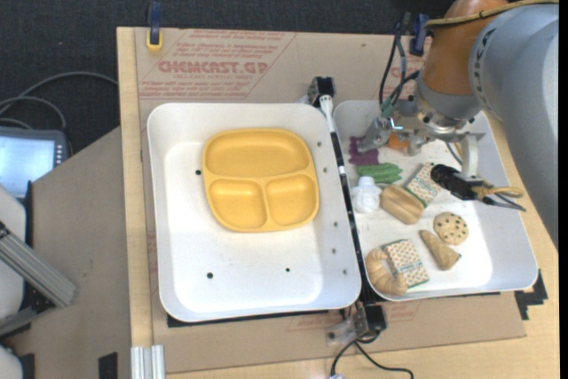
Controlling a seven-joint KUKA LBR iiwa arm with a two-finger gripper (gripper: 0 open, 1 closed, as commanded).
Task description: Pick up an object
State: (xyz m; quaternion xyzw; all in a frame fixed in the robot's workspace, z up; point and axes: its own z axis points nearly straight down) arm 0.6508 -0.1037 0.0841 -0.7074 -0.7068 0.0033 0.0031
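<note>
**Camera view.** All places are being given from the tray.

1. Tray (260, 179): yellow, with three compartments. It is being borne flat by the left bin (169, 217), which is itself being carried by the bench (213, 58).
2. Right bin (513, 266): being kept to the right of the tray. The things to pick are all being held in it.
3. Gripper (419, 133): being hung low over the right bin, well right of the tray and level with its far edge, beneath the orange band (453, 49) of the arm (524, 75). Whether it is wide or narrow cannot be told.
4. Purple piece (362, 148): being kept near the tray's far right corner, to its right.
5. Green piece (380, 171): being kept right of the tray, level with its middle.
6. White piece (365, 193): being kept near the tray's right side, level with its small compartments.
7. Tan block (401, 204): being kept further right of the tray than the white piece and touching it.
8. Packet (423, 184): green and white, being kept right of the tray beyond the tan block.
9. Pliers (466, 185): black, being kept well right of the tray.
10. Cookie (451, 228): being kept well right of the tray, level with its near edge.
11. Wedge (441, 250): tan, being kept right of the tray and nearer the camera.
12. Roll (382, 272): being kept right of the tray, nearer still, with a second packet (406, 262) being leaned on it.
</note>
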